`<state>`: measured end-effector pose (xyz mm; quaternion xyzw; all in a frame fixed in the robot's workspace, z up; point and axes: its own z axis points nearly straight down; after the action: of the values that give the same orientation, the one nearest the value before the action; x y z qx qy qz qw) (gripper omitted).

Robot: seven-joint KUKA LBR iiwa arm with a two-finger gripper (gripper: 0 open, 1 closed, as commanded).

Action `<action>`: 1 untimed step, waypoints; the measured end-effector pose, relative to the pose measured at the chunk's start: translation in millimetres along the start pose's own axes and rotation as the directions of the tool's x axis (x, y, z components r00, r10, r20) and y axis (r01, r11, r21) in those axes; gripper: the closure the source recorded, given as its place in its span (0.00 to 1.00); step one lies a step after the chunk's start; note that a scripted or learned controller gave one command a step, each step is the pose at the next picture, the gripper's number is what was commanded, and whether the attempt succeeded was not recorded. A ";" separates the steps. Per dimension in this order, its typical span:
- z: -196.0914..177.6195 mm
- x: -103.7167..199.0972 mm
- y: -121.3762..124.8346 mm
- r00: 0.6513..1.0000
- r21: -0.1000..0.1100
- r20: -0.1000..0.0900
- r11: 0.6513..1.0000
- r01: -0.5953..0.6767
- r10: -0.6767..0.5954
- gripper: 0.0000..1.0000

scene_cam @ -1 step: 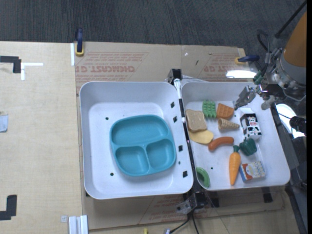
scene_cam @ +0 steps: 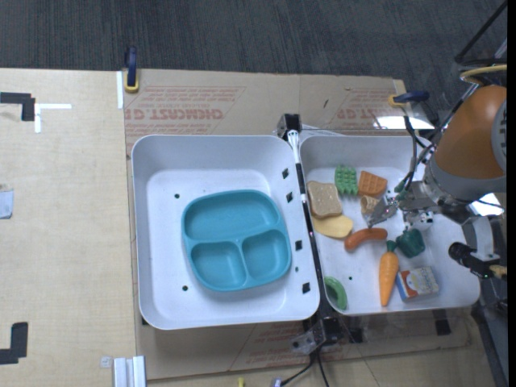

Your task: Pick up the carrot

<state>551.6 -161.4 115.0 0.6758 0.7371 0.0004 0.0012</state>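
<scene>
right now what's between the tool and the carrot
In the camera view, the tool sits above the carrot. Between them lie the sausage's right end and a dark green toy, both close to the carrot's top.

Two shallow white plastic bins sat side by side. Left bin (scene_cam: 153,216) held a teal three-compartment plastic tray (scene_cam: 236,239). In right bin (scene_cam: 322,156): orange toy carrot (scene_cam: 389,274) lying near front edge, red toy sausage (scene_cam: 366,238) just beyond it, toast slice (scene_cam: 324,199) further left. Metal two-finger gripper (scene_cam: 385,209) hovered above sausage, apart from carrot.
</scene>
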 end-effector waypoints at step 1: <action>23.8 36.4 -62.3 0.993 0.004 -0.003 0.993 0.121 -0.121 0.00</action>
<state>486.5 -130.6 91.0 0.6297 0.7769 -0.0004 -0.0011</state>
